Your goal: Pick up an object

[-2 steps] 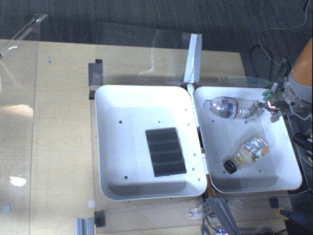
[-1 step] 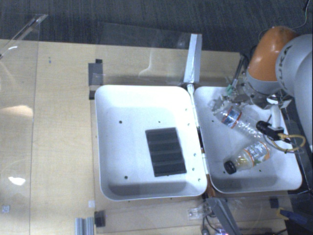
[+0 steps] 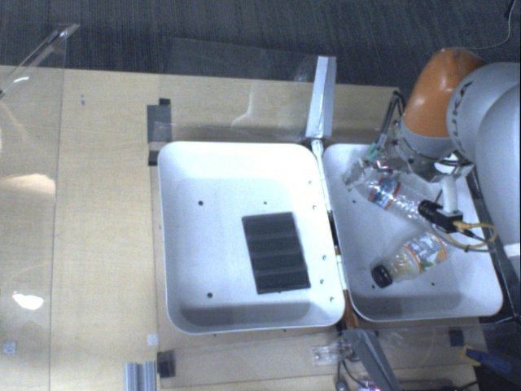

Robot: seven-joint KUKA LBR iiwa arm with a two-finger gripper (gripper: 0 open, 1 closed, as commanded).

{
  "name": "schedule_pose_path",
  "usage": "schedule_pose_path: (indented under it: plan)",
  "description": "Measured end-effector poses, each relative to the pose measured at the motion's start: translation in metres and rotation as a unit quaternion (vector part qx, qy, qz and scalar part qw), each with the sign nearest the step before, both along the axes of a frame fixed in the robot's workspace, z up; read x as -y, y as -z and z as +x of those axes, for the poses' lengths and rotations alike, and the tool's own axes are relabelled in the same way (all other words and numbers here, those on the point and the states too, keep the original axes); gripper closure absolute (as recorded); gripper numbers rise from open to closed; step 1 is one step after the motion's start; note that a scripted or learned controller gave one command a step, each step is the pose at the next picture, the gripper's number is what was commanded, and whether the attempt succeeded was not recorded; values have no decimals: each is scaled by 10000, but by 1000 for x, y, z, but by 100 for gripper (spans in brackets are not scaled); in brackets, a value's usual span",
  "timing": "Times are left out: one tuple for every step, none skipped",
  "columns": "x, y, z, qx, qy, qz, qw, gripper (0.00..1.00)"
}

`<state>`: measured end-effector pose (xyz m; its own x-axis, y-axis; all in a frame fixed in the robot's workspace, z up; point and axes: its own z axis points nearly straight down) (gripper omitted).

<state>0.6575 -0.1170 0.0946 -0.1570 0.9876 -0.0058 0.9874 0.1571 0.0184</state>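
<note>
Being held low over right bin (image 3: 480, 304), gripper (image 3: 389, 163) near upper plastic bottle (image 3: 391, 195); finger state cannot be told; second bottle (image 3: 411, 259) lying apart.

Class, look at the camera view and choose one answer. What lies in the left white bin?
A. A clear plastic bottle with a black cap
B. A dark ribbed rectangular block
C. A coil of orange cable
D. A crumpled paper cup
B: a dark ribbed rectangular block lies flat in the left bin, while the clear plastic bottles lie in the right bin.
</note>
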Motion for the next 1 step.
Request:
schedule_pose_path:
  plan:
    - [-2, -13, 2, 21, -16, 8, 10000, 100]
